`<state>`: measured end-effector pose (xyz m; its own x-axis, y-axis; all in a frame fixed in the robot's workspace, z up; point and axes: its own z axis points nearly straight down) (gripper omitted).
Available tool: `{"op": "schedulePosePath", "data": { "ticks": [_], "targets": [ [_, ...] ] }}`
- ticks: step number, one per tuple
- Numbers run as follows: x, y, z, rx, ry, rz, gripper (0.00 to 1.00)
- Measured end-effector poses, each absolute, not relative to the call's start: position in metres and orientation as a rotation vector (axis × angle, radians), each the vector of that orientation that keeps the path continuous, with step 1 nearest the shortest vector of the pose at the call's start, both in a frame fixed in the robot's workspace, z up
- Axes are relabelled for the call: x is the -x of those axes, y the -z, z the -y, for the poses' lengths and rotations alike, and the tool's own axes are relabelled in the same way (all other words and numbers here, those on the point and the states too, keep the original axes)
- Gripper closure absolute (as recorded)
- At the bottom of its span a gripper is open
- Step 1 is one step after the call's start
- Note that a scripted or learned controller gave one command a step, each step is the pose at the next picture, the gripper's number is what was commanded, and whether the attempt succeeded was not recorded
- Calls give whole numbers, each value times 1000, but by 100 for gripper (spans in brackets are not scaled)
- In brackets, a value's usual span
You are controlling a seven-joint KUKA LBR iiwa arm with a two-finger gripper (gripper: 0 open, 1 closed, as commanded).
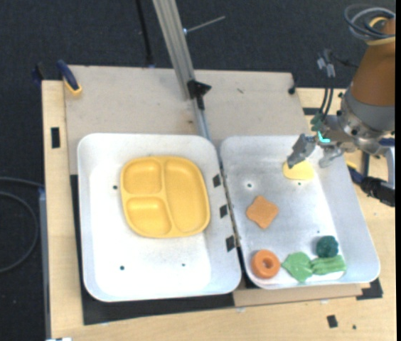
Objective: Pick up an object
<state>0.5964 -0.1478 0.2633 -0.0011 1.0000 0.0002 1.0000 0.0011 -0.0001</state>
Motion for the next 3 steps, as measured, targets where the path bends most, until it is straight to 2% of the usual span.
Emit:
{"op": "schedulePosePath", "data": {
  "ticks": [1,3],
  "targets": [
    [-597,-264,148,2221,2,2224,0],
    [-601,-154,161,2221,-5,2220,0]
  ]
}}
